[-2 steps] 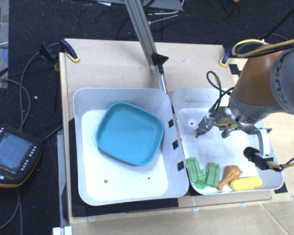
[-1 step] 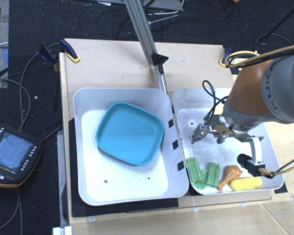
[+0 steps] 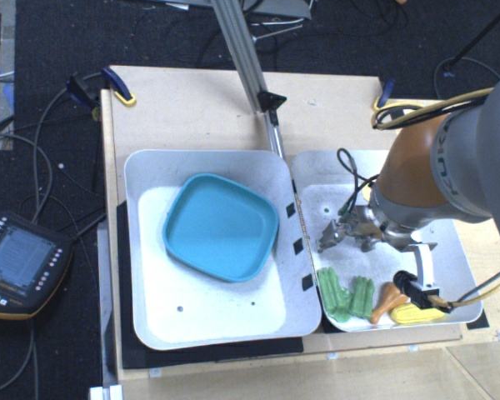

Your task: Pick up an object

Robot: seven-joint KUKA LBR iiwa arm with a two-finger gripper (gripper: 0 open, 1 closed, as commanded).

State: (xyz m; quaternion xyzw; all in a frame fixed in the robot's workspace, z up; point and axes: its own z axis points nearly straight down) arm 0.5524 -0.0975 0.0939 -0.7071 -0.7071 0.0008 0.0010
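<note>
Tool [image 3: 333, 237] over right bin [image 3: 310, 182], green pieces [image 3: 343, 297] near front rim.

A robotics lab: a plywood bench [image 3: 200, 107] on dark carpet, loose black cables [image 3: 42, 182], and a grey handheld teach pendant [image 3: 21, 265].

A pale wooden bench [image 3: 192, 107] bears two white bins [image 3: 150, 248] [image 3: 312, 169] side by side
</note>
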